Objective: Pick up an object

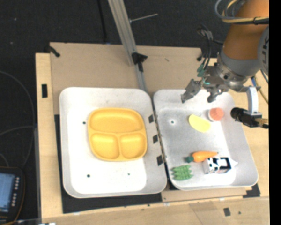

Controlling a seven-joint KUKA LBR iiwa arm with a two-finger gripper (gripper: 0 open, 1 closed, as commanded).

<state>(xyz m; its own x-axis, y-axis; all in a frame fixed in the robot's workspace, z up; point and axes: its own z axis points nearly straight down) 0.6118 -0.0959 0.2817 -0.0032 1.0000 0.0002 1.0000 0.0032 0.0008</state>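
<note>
My gripper point(199, 95) hangs above the far edge of the right bin point(175, 135), its two fingers point(187, 93) spread open with nothing between them. Below it in that bin lie a yellow banana-like piece point(199, 123) and a small orange-red cup point(216, 114). Nearer the front are an orange carrot point(204, 156), a black-and-white cow-patterned block point(217, 165) and a green leafy toy point(182, 173).
The left bin point(75, 172) holds a yellow three-compartment tray point(117, 133). A slanted metal pole point(126, 36) rises behind the gap between the bins. A tablet screen point(3, 190) sits off the bench at the lower left.
</note>
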